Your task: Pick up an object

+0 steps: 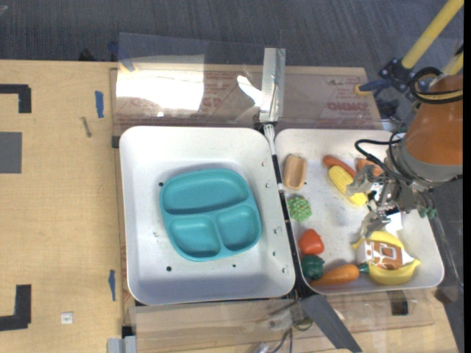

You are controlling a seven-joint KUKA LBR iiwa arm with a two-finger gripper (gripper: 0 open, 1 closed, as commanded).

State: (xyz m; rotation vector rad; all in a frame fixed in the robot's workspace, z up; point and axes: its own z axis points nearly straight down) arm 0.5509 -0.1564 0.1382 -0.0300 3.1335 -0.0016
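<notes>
Above the right bin (335, 282), the claw (377, 213) hovers near a banana (390, 267).

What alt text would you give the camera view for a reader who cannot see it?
A grey arm with an orange band lowers its end effector into the right white bin among toy foods: corn, a banana, a carrot and a red pepper. The left white bin holds a teal divided plate.
</notes>
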